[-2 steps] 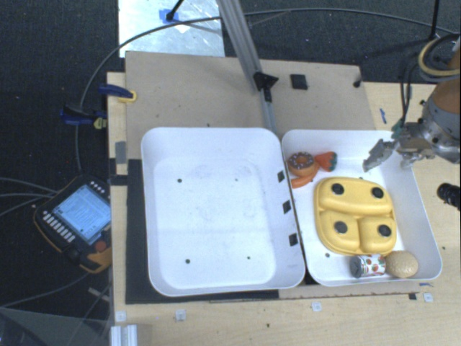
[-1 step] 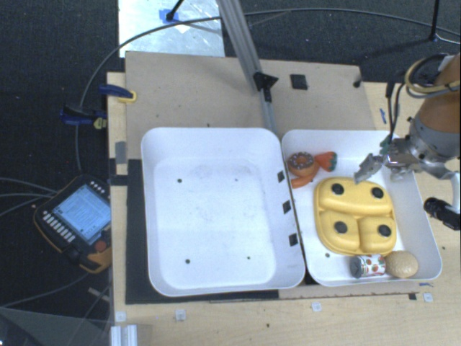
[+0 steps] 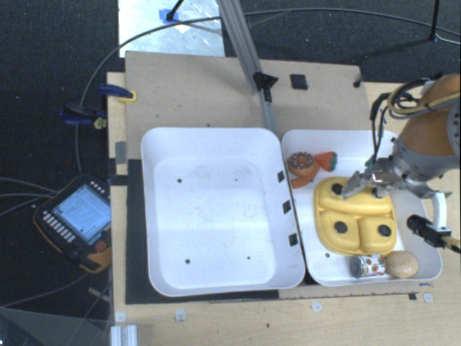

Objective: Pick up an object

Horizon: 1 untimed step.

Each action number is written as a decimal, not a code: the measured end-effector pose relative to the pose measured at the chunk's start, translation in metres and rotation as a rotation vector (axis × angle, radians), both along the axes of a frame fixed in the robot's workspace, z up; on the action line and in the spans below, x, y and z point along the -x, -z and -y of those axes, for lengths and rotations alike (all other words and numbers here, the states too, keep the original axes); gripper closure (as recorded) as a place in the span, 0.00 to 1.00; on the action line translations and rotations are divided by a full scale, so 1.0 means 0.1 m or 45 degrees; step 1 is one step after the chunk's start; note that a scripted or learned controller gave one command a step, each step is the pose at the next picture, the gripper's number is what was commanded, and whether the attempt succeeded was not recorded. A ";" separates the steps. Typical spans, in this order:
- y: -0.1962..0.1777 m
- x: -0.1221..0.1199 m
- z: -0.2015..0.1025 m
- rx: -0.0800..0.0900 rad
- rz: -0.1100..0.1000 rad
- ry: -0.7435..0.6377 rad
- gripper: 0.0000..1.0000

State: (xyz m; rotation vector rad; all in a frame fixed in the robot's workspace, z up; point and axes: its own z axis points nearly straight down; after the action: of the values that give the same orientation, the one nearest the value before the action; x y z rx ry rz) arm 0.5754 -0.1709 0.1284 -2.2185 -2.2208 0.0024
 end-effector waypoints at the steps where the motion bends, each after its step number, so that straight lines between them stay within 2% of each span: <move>1: -0.14 -0.02 0.01 0.002 0.007 -0.001 1.00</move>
State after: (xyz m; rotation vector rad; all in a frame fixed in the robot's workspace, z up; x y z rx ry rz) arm 0.5769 -0.1715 0.1425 -2.2214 -2.2247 -0.0023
